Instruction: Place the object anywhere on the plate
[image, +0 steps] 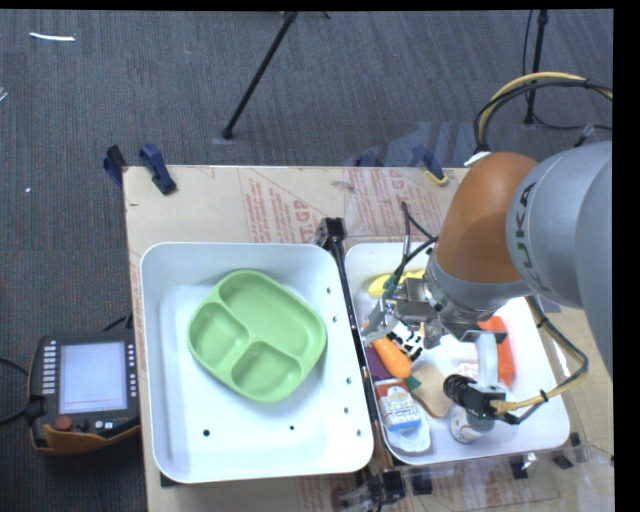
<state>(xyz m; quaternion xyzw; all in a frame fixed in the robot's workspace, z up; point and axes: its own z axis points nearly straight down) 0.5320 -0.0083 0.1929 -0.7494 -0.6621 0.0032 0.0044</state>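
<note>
A light green plate (258, 335) with three compartments lies in the left white bin (170, 420). Nothing rests on it. The right bin (545, 425) holds a pile of small objects: an orange carrot-like piece (393, 357), a purple piece (383, 362), a black-and-white spotted item (406, 338), a yellow item (381, 285), a tan piece (431, 390), a small carton (399, 407), a baseball (463, 428) and an orange-red piece (503, 355). My gripper (403, 318) hangs low over the left part of this pile, near the spotted item. The arm's wrist covers much of the bin.
A thin black divider (350, 300) runs between the two bins. Blue clamps (155, 168) sit at the bench's back left corner. A teach pendant (85, 385) lies on the floor to the left. A tripod leg (262, 70) stands behind the bench.
</note>
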